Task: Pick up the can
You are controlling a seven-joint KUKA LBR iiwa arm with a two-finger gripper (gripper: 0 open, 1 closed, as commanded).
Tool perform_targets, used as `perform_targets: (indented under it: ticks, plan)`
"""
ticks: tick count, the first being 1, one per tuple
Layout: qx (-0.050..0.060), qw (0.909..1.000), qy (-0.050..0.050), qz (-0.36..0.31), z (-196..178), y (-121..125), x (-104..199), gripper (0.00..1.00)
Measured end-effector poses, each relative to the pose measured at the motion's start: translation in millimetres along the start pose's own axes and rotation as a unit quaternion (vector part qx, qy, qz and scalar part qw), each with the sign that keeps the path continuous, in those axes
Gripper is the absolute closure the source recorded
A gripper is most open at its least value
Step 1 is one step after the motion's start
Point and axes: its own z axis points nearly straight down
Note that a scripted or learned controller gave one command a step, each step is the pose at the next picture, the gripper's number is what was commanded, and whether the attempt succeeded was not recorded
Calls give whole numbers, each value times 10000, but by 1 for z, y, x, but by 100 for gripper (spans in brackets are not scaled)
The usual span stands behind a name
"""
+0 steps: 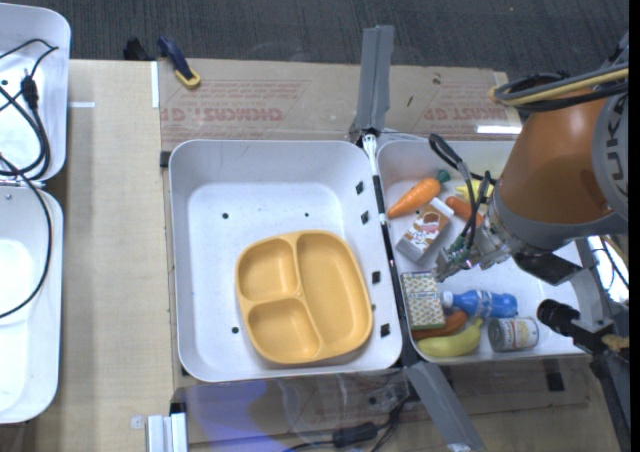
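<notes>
Overhead, slanted look at a table [110, 240] bearing two shallow white bins side by side. Grey arm with orange band [560, 175] reaching in from the right, ending in a claw [462, 255] low over the middle of the right bin [400, 155]. Cannot tell whether claw is released or clenched; nothing visibly held. Task judged barely begun: can not yet picked up, grasp and lift still to do.

Can [513, 333] lying on its side, below and to the right of the claw, near but apart from it, close to the bin's near edge. Blue-capped bottle [482, 302] just below the claw, between it and the can. Banana [450, 342] further below, at the bin's near rim, with a small green-patterned box [423, 300] below-left of the claw. Small carton [422, 233] just left of the claw. Carrot [414, 197] above-left of it.

Left bin [200, 200], well to the left of the claw, holding a yellow divided plate [302, 295] with three compartments.
</notes>
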Motion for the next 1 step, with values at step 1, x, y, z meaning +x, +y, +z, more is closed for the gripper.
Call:
perform_targets:
  ticks: [1]
  plan:
    - [-1, 10000, -1, 2, 0, 0, 0, 0]
